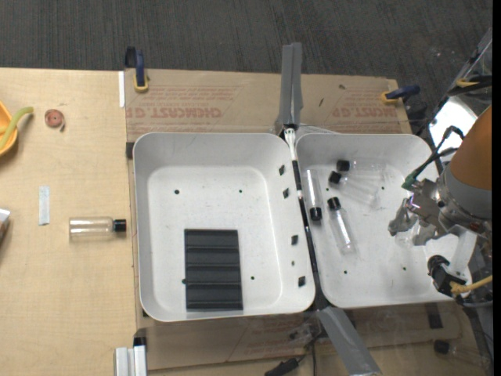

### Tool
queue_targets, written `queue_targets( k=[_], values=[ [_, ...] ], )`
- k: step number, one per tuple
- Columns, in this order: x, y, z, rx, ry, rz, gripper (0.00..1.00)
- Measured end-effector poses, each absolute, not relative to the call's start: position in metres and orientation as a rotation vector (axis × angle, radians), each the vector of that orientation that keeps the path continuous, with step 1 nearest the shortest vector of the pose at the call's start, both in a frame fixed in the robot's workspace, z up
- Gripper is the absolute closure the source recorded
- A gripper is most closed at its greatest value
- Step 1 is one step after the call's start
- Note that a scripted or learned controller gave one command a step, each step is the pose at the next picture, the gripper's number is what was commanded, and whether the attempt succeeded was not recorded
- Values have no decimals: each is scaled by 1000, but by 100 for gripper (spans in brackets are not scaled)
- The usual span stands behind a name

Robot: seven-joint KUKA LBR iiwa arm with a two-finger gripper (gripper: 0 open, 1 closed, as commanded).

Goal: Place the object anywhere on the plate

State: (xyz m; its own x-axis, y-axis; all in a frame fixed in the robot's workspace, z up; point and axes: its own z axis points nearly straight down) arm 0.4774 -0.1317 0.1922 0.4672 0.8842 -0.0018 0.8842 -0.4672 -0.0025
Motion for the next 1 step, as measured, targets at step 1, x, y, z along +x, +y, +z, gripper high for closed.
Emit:
queue_targets(
  k=[1],
  values=[
    [477, -132, 192, -2690, -1621, 4, 0]
  ],
)
